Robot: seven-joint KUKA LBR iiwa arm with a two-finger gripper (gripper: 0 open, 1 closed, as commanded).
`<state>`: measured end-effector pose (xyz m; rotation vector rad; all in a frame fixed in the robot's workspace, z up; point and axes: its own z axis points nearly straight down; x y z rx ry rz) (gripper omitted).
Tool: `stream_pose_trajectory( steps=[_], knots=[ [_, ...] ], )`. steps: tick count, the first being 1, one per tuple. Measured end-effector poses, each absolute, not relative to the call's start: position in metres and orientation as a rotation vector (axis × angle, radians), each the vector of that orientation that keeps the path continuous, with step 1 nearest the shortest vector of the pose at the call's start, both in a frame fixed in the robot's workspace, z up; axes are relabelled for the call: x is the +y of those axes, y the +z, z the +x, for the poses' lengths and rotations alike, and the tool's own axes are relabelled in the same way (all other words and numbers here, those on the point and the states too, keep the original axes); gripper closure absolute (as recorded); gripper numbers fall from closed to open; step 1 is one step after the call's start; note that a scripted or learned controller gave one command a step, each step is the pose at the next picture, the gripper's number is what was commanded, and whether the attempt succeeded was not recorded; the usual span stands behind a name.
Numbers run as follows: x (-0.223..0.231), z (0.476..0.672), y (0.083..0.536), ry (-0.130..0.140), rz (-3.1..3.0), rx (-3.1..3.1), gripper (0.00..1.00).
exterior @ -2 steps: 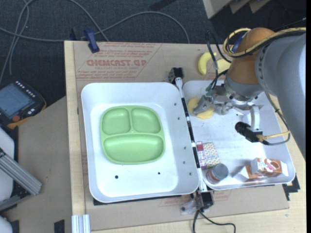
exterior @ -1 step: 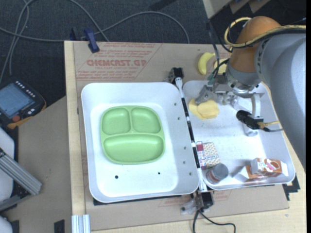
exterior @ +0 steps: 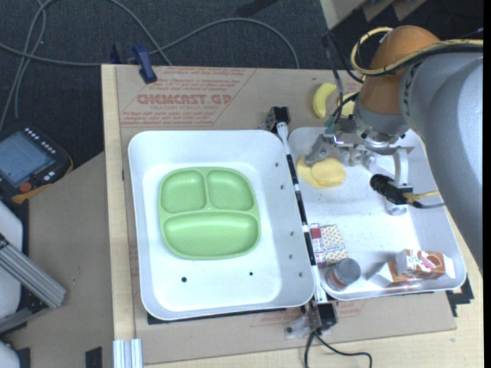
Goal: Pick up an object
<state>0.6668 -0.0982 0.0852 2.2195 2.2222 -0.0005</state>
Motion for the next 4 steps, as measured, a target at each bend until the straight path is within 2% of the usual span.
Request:
stream_pose_trajectory(
  steps=[4],
  knots=[
    [-0.098, 0.666, 0.085, -0.002, 2.221, 2.221, 0.00]
  ],
)
